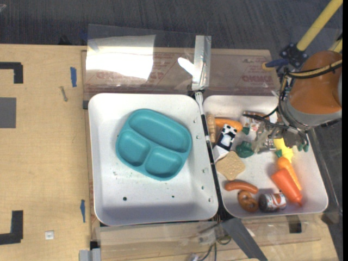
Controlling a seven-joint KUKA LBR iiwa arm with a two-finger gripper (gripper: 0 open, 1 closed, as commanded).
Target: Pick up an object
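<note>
The right bin (pixel 318 200) holds several toy foods. An orange carrot (pixel 287 185) lies at the right, a red sausage (pixel 241 186) and a brown pretzel (pixel 248 200) near the front, and a small can (pixel 272 201) beside them. A tan cracker (pixel 231 166) sits left of centre. A black-and-white cow-patterned piece (pixel 229 134) and an orange piece (pixel 222 123) lie at the back left. My gripper (pixel 262 136) hangs low over the middle of this bin, next to a green piece (pixel 244 150) and a yellow piece (pixel 283 147).
The left bin (pixel 103 189) bears a teal divided plate (pixel 154 143). The arm with its orange band (pixel 318 88) comes in from the upper right, over the right bin's back corner. A clear plastic sheet (pixel 141 64) lies behind the bins.
</note>
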